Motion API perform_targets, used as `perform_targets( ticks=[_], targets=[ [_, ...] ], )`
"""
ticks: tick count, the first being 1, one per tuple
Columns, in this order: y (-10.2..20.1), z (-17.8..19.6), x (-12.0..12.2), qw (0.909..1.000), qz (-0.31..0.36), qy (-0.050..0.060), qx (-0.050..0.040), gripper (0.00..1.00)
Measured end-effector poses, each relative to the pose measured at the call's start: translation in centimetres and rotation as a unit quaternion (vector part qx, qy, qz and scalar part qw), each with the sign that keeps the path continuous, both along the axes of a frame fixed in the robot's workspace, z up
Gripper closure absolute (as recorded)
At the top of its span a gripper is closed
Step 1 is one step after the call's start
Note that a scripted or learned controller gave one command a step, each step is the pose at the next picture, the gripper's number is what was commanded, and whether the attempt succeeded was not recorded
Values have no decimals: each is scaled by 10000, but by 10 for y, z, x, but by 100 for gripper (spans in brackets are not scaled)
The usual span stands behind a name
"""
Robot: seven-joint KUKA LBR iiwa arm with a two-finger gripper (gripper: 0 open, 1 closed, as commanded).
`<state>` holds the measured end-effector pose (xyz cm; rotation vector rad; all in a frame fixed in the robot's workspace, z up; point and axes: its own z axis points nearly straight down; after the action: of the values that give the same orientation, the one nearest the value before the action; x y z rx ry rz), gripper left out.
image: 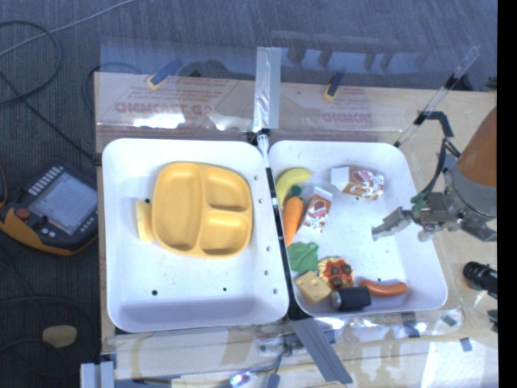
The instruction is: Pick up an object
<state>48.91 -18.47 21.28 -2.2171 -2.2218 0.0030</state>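
**Gripper hovering at right bin's right side, nothing grasped**

The gripper [408, 222] is sitting over the right edge of the right bin [420, 253], fingers spread apart, nothing lying between them. One grey finger [388, 223] is pointing left toward the toys.

The toy items are all lying in the right bin, left of the gripper and apart from it: a banana [292, 179] at the upper left, a carrot [292, 218] just below it, a small carton [317, 210] beside the carrot, a packet [357, 182] toward the top. Near the front wall, a green leaf piece [304, 256], a cheese wedge [311, 286], a pizza slice [334, 270], a black cylinder [351, 299] and a hot dog sausage [384, 288] are clustering together.

The left bin [121, 297] is holding a yellow divided tray [202, 208].
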Motion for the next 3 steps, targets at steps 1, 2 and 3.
perform_targets(
  ticks=[1,2,3],
  targets=[
    [41,-43,55,10000,-33,0,-5,0],
    [1,-118,127,10000,95,-8,-19,0],
    [8,-126,167,9993,247,270,37,0]
  ],
)
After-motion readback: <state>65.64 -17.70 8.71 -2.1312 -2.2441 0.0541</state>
